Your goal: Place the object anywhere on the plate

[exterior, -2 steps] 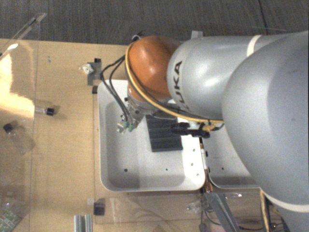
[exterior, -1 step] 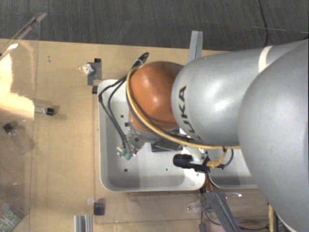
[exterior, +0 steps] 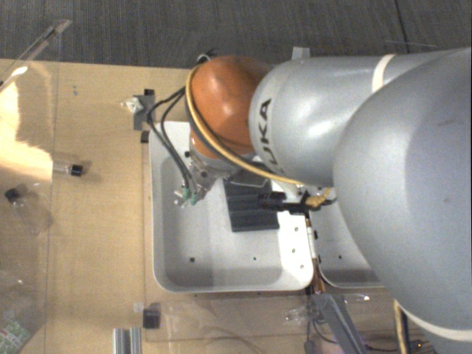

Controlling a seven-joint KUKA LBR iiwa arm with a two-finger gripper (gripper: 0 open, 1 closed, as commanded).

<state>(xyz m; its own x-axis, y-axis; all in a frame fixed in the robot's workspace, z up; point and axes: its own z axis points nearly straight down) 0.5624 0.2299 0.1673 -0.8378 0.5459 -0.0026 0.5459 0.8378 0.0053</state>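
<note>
Arm leans over the left bin (exterior: 214,260) at frame centre; gripper (exterior: 186,193) low near the bin's upper-left wall, grip state cannot be told; dark ribbed slab (exterior: 249,211) flat on the bin floor just right of it.

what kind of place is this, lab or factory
Probably a robotics lab or test cell: a KUKA arm reaches over a shallow white bin on a wooden bench, and the floor behind is dark carpet.
</note>
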